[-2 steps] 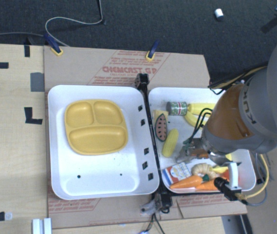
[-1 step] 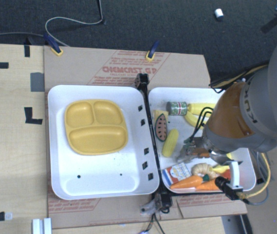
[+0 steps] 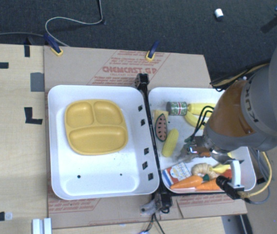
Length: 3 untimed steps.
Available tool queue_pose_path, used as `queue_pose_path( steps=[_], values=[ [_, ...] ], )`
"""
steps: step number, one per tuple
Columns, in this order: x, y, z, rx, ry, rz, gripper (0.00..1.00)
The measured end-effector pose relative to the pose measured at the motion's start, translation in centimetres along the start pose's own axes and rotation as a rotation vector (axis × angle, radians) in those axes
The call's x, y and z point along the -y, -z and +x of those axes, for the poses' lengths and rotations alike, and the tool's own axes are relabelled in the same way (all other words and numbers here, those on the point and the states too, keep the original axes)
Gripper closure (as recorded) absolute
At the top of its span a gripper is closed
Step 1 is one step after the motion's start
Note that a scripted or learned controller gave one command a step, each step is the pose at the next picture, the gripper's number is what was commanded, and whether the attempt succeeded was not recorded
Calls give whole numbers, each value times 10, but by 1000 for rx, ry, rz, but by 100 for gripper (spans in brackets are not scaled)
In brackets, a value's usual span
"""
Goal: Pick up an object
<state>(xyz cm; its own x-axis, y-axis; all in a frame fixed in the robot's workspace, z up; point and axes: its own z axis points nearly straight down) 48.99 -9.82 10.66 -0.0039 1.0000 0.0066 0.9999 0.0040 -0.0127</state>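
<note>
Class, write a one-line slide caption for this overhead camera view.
KUKA arm's gripper hovers over toy food in the right bin, near a corn cob; a yellow divided plate sits in the left bin.

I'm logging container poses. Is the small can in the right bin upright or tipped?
Tipped: the can lies on its side near the right bin's far wall, beside the banana.

Robotics laboratory: cardboard sheet (image 3: 128,69) clamped to the table, two white bins (image 3: 55,130), trailing cables (image 3: 75,21), dark carpet (image 3: 177,13).
</note>
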Motion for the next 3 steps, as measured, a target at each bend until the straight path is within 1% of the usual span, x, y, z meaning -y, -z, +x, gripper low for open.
queue_pose_path(
  steps=[2, 3],
  values=[
    [0, 14, 2, -5, 4, 9, 100],
    [6, -21, -126, 4, -3, -10, 100]
  ],
)
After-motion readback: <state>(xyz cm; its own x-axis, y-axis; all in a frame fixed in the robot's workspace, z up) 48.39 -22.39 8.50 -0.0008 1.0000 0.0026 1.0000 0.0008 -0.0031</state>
